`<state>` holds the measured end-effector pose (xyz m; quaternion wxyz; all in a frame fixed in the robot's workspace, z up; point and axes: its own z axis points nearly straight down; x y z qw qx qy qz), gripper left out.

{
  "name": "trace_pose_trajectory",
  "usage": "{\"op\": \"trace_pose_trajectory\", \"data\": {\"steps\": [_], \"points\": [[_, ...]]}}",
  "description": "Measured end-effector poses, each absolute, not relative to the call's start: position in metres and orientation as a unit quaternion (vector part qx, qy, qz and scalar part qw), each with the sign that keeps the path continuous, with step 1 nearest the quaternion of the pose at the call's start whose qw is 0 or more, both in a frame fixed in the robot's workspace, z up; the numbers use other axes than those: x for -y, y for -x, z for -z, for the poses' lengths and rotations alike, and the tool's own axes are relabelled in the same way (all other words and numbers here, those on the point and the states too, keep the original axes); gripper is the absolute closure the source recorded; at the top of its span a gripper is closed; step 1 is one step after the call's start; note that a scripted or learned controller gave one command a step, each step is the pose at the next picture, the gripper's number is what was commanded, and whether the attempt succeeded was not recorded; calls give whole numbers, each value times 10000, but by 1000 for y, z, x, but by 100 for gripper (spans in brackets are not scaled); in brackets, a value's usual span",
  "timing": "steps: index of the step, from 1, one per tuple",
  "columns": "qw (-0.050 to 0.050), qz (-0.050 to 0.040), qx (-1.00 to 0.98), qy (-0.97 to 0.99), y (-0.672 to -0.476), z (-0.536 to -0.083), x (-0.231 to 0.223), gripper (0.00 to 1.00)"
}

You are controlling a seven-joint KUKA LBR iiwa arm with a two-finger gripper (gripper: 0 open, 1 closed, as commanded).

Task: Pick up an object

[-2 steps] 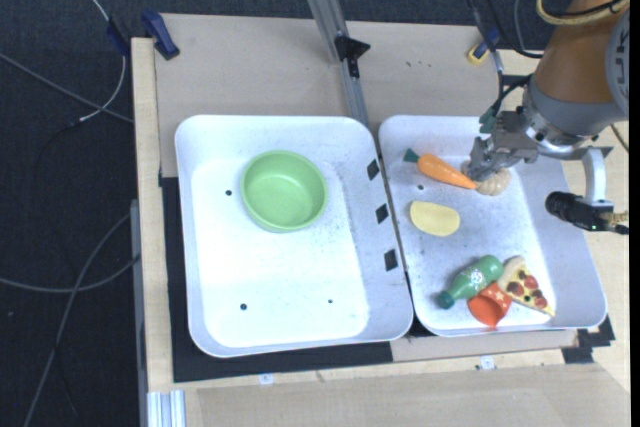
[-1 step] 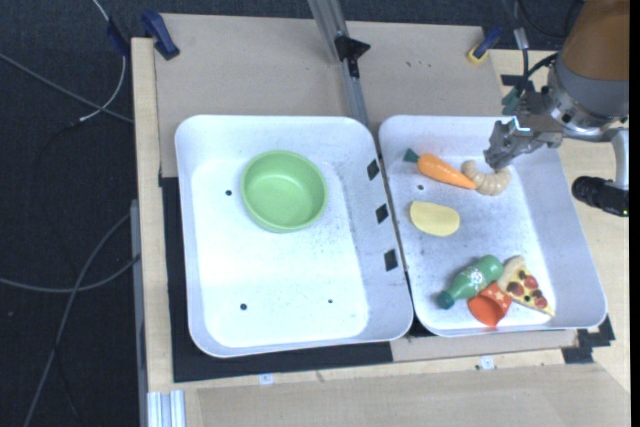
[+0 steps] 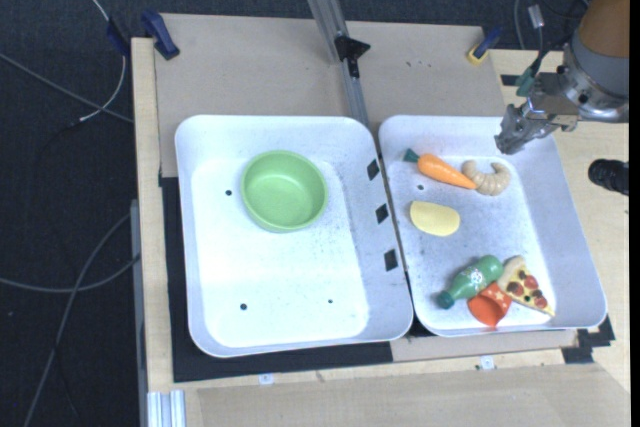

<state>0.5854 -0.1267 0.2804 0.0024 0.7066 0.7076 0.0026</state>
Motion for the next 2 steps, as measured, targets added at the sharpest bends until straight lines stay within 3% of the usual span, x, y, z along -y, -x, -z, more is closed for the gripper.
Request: {"op": "trace_pose_trajectory", "data": {"steps": [2], "points": [[3,-21,-7093,-7049,-627,-265,26,100]]}}
